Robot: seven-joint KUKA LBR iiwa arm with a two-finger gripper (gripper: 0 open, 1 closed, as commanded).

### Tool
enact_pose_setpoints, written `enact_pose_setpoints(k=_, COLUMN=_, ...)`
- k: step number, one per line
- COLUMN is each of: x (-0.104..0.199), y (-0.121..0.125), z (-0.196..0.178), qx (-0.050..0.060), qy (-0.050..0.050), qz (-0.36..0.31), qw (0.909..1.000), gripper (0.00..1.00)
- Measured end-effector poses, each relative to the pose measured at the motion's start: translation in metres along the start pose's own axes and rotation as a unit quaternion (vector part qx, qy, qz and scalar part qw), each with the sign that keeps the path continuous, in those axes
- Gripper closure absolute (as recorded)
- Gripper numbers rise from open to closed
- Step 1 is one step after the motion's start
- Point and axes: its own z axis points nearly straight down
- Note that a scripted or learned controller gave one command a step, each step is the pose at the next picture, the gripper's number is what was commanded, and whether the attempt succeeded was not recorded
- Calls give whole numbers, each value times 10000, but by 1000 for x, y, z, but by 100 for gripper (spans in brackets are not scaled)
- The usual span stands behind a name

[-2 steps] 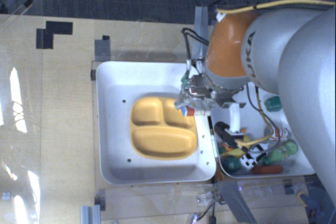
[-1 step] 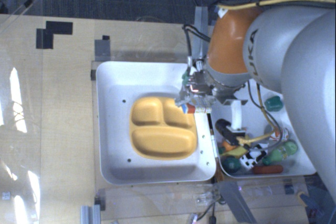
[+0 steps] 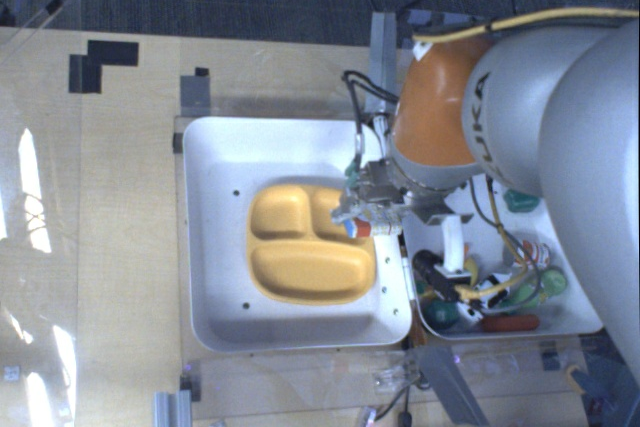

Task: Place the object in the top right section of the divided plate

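Above the divided plate (image 3: 300, 250), claw (image 3: 358, 218) (grip unclear), red-blue object (image 3: 360, 229) at its tips.

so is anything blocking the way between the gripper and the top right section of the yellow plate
Nothing visible does. The gripper hangs right over the top right section of the yellow divided plate, with a small red and blue object at its tip. The plate's other sections look bare, and the clutter sits in the right bin, away from the path.
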Motion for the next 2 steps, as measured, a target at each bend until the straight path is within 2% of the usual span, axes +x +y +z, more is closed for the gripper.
enact_pose_setpoints(k=1, x=0, y=0, z=0, qx=-2, qy=1, qz=0, qw=10000, gripper=0)
enact_pose_setpoints(k=2, x=-86, y=57, z=-67, qx=-26, qy=-9, qz=-1613, qw=9869, gripper=0)
